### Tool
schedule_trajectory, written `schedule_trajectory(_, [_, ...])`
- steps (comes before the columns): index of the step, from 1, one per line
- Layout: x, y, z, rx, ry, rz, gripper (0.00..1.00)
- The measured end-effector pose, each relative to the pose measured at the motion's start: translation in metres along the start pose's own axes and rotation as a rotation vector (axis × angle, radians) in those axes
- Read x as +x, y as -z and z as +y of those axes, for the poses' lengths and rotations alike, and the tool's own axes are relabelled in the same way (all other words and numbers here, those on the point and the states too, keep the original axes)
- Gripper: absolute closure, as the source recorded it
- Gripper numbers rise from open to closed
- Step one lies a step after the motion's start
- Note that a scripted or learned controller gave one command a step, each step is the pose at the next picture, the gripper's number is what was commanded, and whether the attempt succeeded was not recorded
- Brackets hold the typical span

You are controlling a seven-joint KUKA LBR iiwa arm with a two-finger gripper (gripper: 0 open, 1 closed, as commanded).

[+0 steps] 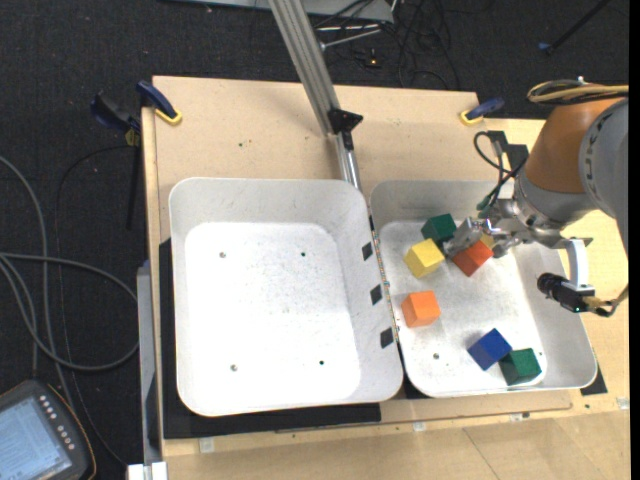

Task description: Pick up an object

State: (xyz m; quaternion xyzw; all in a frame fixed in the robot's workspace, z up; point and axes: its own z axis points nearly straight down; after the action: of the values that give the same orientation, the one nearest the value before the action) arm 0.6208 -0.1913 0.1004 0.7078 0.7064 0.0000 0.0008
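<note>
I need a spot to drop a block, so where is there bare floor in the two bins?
The left bin has bare floor wall to wall. In the right bin, one patch lies between the orange block and the blue block. Its upper part is crowded: green block, yellow block, red block and the hand.

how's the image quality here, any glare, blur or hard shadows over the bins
Camera view: lighting is even and soft, with faint shadows under the blocks, such as the orange block. The left bin is bright white but keeps its speckle detail, so no real glare. Blocks look sharp; the tool by the red block is slightly soft, its detail hard to read.
</note>
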Motion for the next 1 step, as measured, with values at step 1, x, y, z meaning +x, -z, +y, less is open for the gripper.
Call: schedule_trajectory(1, [0.0003,-0.0050,0.0003,0.002,0.002,0.000,0.00])
